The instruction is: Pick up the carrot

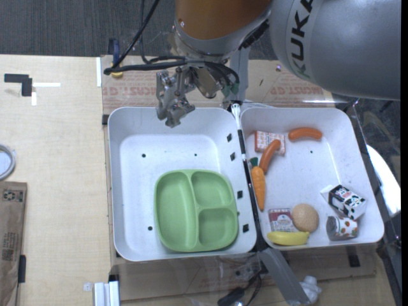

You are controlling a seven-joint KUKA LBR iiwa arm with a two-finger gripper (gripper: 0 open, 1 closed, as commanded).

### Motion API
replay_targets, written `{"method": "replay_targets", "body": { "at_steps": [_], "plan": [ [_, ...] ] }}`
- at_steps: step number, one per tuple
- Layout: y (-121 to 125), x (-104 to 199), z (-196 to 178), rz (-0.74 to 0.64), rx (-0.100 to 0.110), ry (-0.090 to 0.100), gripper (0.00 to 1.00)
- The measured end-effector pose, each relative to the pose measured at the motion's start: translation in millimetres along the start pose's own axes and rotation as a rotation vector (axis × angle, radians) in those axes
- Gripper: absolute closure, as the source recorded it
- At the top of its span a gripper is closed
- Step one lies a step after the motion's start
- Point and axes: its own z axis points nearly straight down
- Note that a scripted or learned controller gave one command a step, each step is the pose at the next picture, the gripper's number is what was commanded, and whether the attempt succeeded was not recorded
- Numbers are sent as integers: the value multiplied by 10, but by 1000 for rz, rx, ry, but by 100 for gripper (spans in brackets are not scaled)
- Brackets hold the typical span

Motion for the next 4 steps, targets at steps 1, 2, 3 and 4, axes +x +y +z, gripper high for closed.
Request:
{"method": "replay_targets", "body": {
  "at_steps": [1, 2, 3, 4],
  "plan": [
    [-847, -208, -30, -93, 0, 0, 100],
    [-1325, 94, 110, 362, 0, 3, 100],
    [-1172, -16, 1250, 29, -1, 2, 100],
    [-1534, 183, 1625, 359, 0, 3, 100]
  ]
}}
